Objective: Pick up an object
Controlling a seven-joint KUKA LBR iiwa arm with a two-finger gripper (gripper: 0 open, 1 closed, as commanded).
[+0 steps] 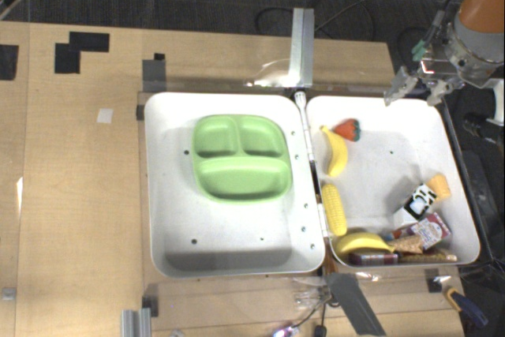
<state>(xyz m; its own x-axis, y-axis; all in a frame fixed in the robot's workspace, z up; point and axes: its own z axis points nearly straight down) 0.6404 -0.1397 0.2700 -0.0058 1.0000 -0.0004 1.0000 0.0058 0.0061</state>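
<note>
Camera view looks down on two shallow white bins set side by side on a wooden bench. Left bin (170,241) holds a single green divided plate (239,156), lying flat near the bin's middle, with two small compartments at the far side and one wide one at the near side.

Right bin (394,142) holds the loose objects. A strawberry (347,129) lies near the far left corner, just beside the upper end of a yellow banana (335,152) that runs along the left wall. Below the banana, a corn cob (334,209) lies lengthwise against the same wall. At the near left corner sits a yellow lemon-like piece (364,242), with a dark bar-shaped item (374,257) touching its lower side. Further right along the near wall lies a printed snack packet (424,234), and above it a small black-and-white carton (420,202) with an orange piece (439,187) at its upper right.

At the far right corner of that bin, the gripper (416,91) hangs above the rim, well apart from every object. Its two fingers (398,87) look spread, with nothing between them. The grey arm with its orange band (483,0) comes in from the right.
</note>
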